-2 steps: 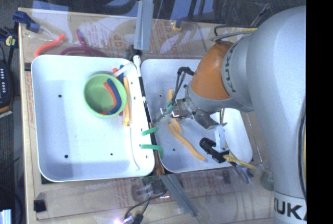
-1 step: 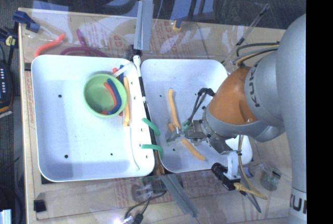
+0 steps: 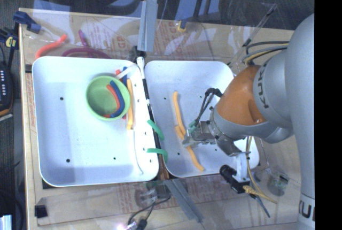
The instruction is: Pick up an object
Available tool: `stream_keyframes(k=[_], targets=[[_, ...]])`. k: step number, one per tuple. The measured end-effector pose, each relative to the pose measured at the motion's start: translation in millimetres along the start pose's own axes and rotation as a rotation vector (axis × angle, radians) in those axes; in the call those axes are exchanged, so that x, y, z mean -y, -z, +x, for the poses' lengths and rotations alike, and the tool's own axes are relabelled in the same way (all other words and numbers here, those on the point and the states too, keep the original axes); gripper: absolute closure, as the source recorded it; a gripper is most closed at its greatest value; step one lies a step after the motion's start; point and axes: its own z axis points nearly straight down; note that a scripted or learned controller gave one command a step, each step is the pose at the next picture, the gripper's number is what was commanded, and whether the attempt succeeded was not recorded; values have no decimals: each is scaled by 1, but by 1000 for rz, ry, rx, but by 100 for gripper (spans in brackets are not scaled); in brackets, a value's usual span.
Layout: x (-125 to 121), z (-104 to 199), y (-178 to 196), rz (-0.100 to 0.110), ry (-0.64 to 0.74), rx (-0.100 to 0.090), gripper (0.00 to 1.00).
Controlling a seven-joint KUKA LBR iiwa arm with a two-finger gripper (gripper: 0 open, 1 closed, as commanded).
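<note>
A long thin orange strip (image 3: pixel 177 114) lies in the right bin (image 3: pixel 160 90), running from its middle toward the near edge. A second orange stretch (image 3: pixel 195 159) continues below the gripper; I cannot tell whether it is the same piece. My gripper (image 3: pixel 191 137) is low in the right bin, right over the orange strip where the two stretches meet, and it hides that spot. In the left bin (image 3: pixel 59 143) sits a green bowl (image 3: pixel 101 98) holding a red and a blue curved piece, with another orange stick (image 3: pixel 129 106) beside it.
Two green clips (image 3: pixel 155 128) sit on the rims between the bins. The grey arm with its orange band (image 3: pixel 243 100) covers the right bin's right side. Cables and small parts lie on the bench beyond the bins.
</note>
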Motion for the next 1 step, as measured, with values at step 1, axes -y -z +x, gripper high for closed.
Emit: stream_keyframes(k=[1], targets=[[-7, 23, 100, 2, -64, -2, 100]])
